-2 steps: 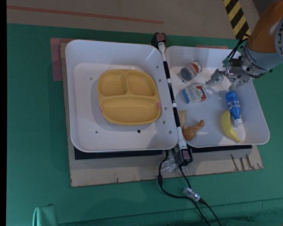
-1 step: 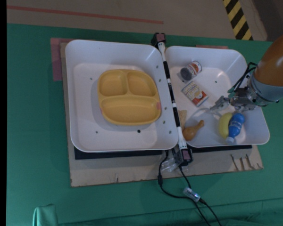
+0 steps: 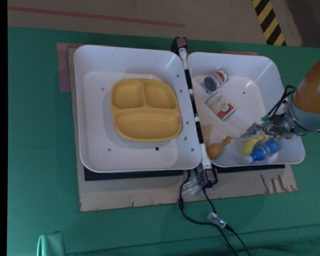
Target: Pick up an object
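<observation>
My gripper reaches in from the right and sits low over the front of the right bin. Its tips are just above a yellow banana-like object, with a blue bottle lying right beside that. An orange-brown pear-shaped toy lies to the left of them near the bin's front left corner. A small can lies on its side at the back of this bin. A white and orange box lies in the middle.
The left bin holds a yellow divided plate. A black and white divider bar runs between the bins. Cables trail off the front onto the green bench.
</observation>
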